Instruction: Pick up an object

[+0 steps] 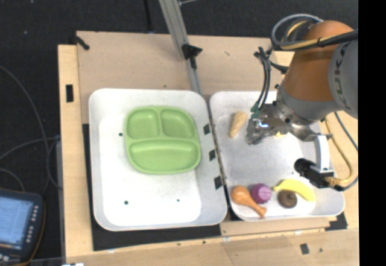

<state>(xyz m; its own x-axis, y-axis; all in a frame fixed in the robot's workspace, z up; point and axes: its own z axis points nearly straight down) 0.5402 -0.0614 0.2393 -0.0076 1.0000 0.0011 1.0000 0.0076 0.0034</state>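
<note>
Gripper: I am watching the gripper [258, 133] hanging low over the upper part of the right bin [274, 165], under the grey and orange arm [313, 72]; from this slant I cannot tell whether it is apart or together, and I am seeing nothing in it.

Nearest target: the pale bread-like piece [237, 123] is lying just to the camera's left of the gripper, near the bin's upper left corner, apart from the gripper.

Long axis: that piece is running roughly up and down in the view, tipped a little to the right at its top, so I am judging a grasp across its short width to suit best.

Other candidates: the orange pear-shaped toy [247, 198], the purple toy [261, 192], the yellow banana [295, 189] and the brown round piece [287, 199] are sitting together along the bin's near edge, well apart from the gripper.

Left bin: the green divided plate [163, 140] is resting in the left bin [108, 198], far from the arm.

Table: both bins are sitting side by side on the table [120, 63].

Writing: I am making out part of large letters on the arm's grey casing at the right, too cropped to read.

Progress: I am judging the pick as not yet made.
</note>
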